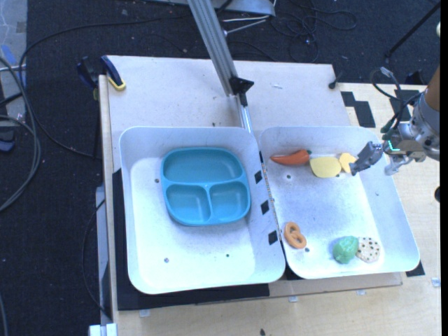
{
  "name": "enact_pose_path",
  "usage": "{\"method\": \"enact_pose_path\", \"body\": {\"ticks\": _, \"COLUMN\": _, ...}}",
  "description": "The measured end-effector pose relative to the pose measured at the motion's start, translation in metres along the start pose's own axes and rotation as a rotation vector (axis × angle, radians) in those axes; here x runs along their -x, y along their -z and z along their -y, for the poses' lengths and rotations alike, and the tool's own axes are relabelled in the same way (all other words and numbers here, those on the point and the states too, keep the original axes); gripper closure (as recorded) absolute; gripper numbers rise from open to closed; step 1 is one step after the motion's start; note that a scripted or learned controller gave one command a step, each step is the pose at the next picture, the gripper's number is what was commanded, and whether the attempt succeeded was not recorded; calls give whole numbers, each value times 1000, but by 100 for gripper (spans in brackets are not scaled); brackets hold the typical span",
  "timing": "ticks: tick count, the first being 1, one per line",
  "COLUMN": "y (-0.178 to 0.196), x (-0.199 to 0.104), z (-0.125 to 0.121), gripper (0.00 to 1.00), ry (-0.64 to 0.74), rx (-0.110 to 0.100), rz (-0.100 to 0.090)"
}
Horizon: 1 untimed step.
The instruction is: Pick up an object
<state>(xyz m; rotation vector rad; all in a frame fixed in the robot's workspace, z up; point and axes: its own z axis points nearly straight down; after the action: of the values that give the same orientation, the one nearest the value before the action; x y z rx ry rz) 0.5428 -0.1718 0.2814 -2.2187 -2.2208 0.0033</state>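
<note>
Gripper at right bin's far edge, finger state unclear, yellow piece just beside fingertip, yellow lump near, arm cut off at frame edge.

We see open floor across the middle of the right bin. Along its far wall a carrot and 2 yellow pieces crowd together; a pretzel, green lump and cookie line its near edge.

One fixed camera looks down slantwise from above, framing both white bins fairly near.
</note>
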Motion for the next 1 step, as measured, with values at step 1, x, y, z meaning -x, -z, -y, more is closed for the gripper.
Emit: {"method": "enact_pose_path", "body": {"ticks": 1, "y": 1, "x": 0, "z": -1, "gripper": 0, "ry": 1, "rx": 3, "rz": 1}}
